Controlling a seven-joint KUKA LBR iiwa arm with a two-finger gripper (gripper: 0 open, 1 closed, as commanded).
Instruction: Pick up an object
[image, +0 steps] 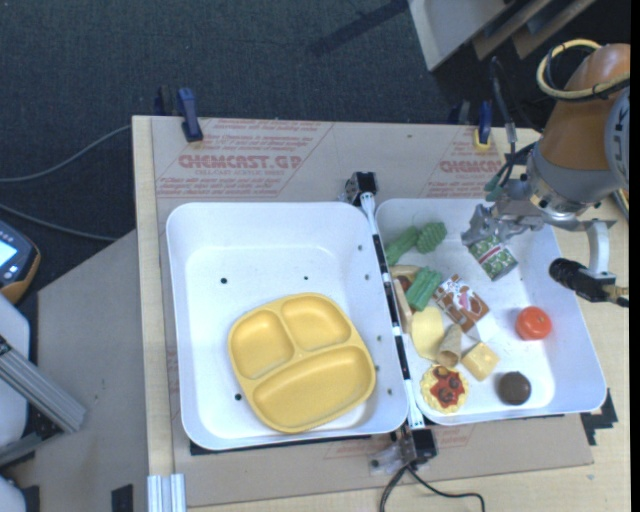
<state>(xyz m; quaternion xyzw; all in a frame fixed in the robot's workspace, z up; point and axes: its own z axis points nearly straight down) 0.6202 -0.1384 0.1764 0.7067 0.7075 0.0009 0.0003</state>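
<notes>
1. Nearest the camera, in the right bin (592, 372), a small pizza toy (444, 389), a brown ball (514, 387) and a yellow block (481, 360) are packed close together. If a grasp is aimed here, a neighbour can be caught or knocked aside along with the chosen piece.

2. Just beyond them, an orange-red ball (533, 323) is seen apart from the rest. Being round, it is judged likely to roll out of a pinch that is not centred.

3. In the left bin (182, 300), a yellow divided plate (300, 362) is seen lying flat, well apart from the arm. It is too wide and flat to be taken easily, though it is not threatened from here.

4. Farther back, a small green-and-white packet (496, 260) is seen tilted, directly under the gripper (487, 233) and touching or nearly touching its tip. This is taken to be the object of the pick.

5. Whether the gripper is closed on the packet or merely poised over it cannot be told from this slanted view.

6. If only a corner is caught, the thin packet can be twisted free and dropped during a lift.

7. If nothing is caught, the arm is raised without an object and the try is wasted.
</notes>
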